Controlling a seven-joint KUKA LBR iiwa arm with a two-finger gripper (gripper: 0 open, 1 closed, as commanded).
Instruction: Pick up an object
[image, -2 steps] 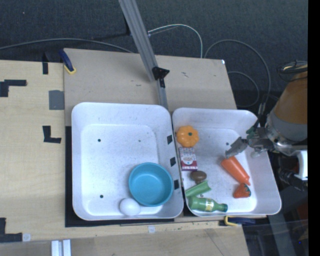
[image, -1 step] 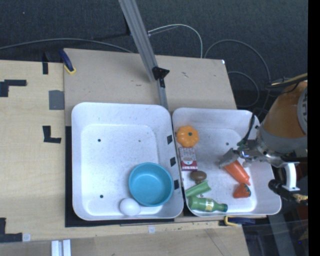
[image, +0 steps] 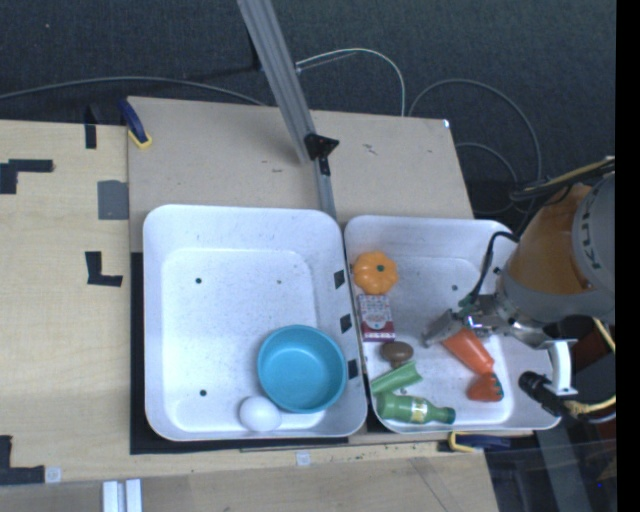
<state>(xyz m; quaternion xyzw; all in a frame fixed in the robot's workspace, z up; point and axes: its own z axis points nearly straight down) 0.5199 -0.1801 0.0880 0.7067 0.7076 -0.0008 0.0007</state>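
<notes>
- Claw hung in the right bin — I could not tell its state.
- Orange carrot-like piece lay at its five o'clock, touching or nearly so.
- Risk — a glancing descent could nudge it away, ungripped.

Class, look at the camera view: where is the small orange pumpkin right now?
The pumpkin sits in the right-hand bin, near its upper left corner, just above a small red and white carton and close to the wall shared with the left bin.
</notes>
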